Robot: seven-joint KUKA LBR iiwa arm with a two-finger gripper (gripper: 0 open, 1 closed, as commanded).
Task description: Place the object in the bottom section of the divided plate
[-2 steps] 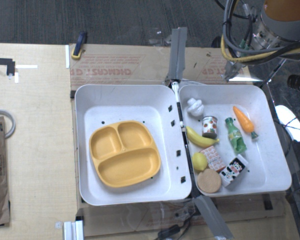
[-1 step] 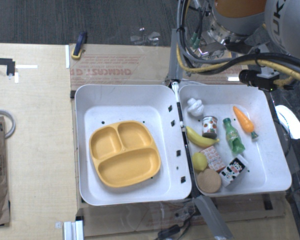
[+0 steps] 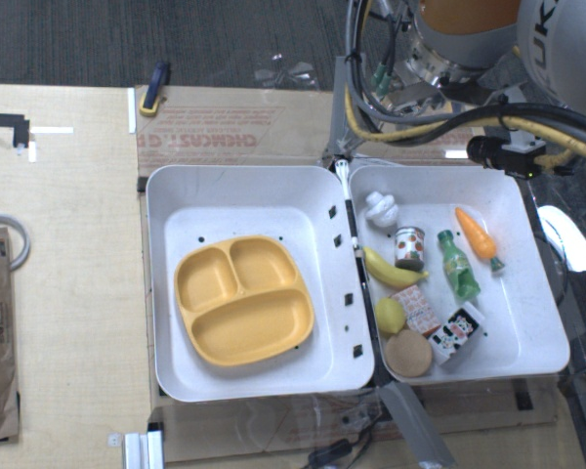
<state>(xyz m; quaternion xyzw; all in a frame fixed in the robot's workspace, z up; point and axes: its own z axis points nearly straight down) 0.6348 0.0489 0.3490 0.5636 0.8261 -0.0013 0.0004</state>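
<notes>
Plate [image 3: 242,301] lay in left bin [image 3: 166,262] | objects, e.g. banana [image 3: 393,268], right of plate | arm [image 3: 469,8] above | gripper state: cannot tell | advice: pick one isolated object, grasp centrally.

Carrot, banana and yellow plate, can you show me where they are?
Carrot [image 3: 475,234], camera view, middle of its orange body in the right bin.
Banana [image 3: 392,269], camera view, middle of its curved yellow side.
Yellow plate [image 3: 254,324], camera view, floor of its big bottom section in the left bin.
</notes>
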